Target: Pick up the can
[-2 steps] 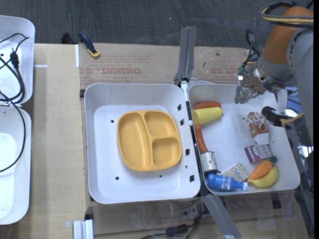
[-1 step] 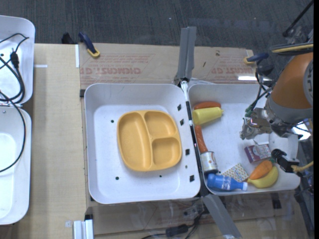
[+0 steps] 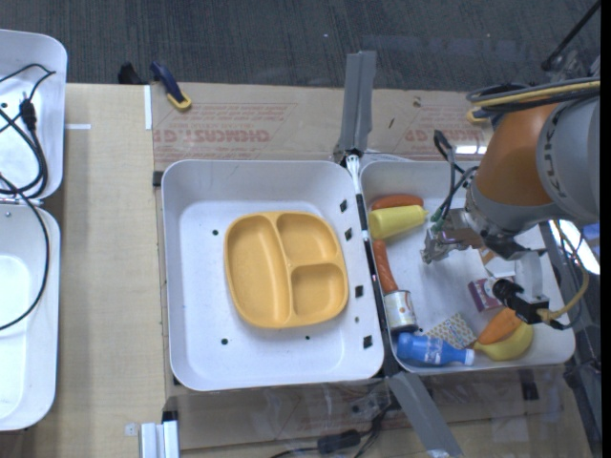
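Against the divider wall of the right bin [image 3: 563, 351], the can [image 3: 398, 309] lies on its side, likely light, stiff and slick, best pinched across its round body, while the hand [image 3: 441, 246] hovers nearby, its state unclear.

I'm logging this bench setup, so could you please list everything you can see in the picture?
Bins: two, white, side by side.
Divided plate: one, yellow, in the left bin.
Can: one, silver, on its side at the right bin's left wall.
Bottle: one, blue, right bin's near edge.
Yellow cylinder: one, right bin's far end.
Orange sticks: two, right bin.
Banana: one, yellow, near right corner.
Clamp: one, blue and yellow, on cardboard.
Arm: grey and orange; gripper above the right bin.
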Tool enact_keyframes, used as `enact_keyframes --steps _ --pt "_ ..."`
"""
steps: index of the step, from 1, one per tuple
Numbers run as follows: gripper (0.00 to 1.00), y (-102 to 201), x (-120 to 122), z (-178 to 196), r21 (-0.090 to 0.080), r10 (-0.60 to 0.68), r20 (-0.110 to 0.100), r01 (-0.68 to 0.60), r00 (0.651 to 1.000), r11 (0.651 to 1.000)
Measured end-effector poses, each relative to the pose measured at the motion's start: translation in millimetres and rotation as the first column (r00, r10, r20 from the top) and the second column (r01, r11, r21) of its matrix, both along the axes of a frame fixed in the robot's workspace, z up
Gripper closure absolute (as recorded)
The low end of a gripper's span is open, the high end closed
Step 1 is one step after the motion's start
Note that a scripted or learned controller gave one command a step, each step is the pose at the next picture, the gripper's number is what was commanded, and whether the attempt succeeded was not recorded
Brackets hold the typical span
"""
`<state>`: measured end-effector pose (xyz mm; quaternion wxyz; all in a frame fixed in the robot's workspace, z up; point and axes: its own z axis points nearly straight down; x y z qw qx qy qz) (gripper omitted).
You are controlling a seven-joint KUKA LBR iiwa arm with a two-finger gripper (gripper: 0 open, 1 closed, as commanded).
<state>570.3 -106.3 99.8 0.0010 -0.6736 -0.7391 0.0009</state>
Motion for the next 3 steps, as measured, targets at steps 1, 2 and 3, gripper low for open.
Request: enact_keyframes --steps 1,2,3 --pt "0.00 -55 3 -8 -0.002 -0.111 0.002 0.111 0.994 0.994" --pt "0.00 -39 -28 2 0.001 0.066 0.000 -0.066 0.998 0.998" --pt "0.00 -22 -53 -9 0.001 -0.060 -0.001 0.060 0.998 0.998"
